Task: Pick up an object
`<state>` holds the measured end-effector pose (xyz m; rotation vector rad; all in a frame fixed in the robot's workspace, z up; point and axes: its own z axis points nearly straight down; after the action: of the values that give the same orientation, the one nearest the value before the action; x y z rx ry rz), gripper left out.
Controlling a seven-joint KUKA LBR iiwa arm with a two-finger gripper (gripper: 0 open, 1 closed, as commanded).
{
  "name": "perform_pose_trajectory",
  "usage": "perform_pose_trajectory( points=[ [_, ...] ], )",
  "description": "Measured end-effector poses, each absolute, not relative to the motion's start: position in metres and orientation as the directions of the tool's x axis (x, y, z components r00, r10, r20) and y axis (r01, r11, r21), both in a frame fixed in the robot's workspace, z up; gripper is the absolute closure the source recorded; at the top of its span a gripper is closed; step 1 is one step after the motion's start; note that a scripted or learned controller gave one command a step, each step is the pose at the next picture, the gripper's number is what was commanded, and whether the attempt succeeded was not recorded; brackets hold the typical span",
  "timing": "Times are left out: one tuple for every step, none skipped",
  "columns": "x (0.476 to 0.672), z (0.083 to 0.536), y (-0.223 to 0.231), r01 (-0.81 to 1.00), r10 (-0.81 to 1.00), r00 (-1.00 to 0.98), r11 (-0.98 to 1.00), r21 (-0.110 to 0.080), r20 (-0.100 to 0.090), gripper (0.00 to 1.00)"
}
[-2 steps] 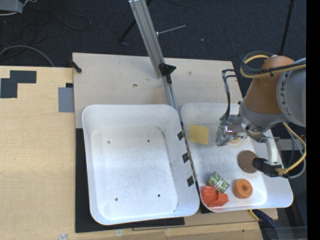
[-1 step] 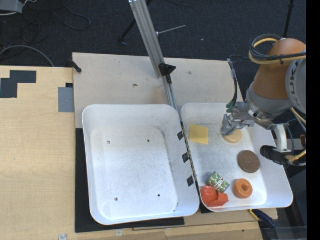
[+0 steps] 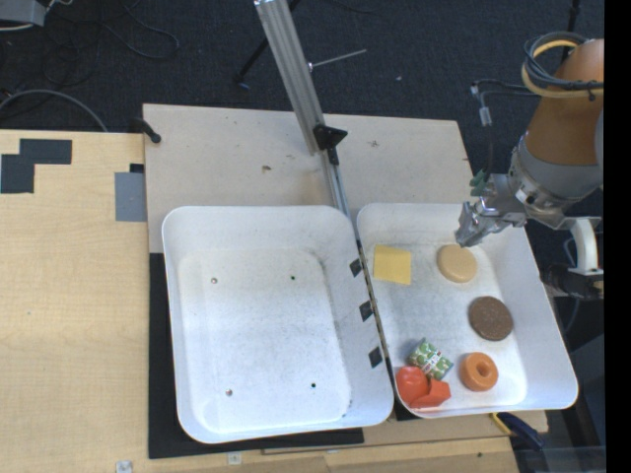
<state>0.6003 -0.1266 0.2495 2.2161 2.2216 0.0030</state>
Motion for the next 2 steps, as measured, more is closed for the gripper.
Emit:
perform_pose_trajectory(
  points=[
    [0.601, 0.275, -0.127, 1.0, 1.0, -0.002, 0.002, 0.001, 0.0, 1.0],
    [0.588, 0.262, -0.067, 1.0, 1.0, -0.005, 0.005, -0.005, 0.003, 1.0]
  ],
)
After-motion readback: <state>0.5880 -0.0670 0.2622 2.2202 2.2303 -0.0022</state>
